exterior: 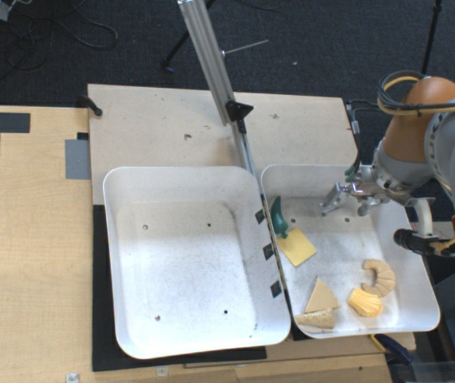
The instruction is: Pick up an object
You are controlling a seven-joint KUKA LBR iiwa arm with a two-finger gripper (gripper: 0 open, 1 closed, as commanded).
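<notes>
Right bin [419, 319] holds food pieces low (end effector [341, 199] above).

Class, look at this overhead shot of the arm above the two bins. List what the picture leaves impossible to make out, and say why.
- Gripper, camera view: too small and blurred to tell its fingers' state.
- Green object: partly behind the divider between the bins, so its shape is unclear.
- Arm: cut off by the right edge.
- Tan wedge: what it is, too small.
</notes>
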